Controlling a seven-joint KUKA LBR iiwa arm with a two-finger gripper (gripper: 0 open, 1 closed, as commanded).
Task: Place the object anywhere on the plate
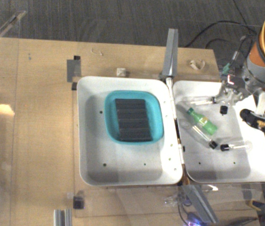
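Note:
A teal square plate [133, 117] with a dark ridged centre lies in the left white bin [94, 168]. In the right white bin [259, 168] a small green bottle [203, 121] lies slanted, with several clear tubes with black caps [233, 147] around it. My gripper [227, 94] hangs over the right bin's far edge, up and to the right of the green bottle and apart from it. A clear tube [199, 100] lies just to the gripper's left. Nothing lies on the plate.
A grey upright post [171, 53] stands behind the seam between the bins. Black cables [252, 117] hang by the arm at the right bin's right side. Wooden bench [28, 126] stretches to the left of the bins.

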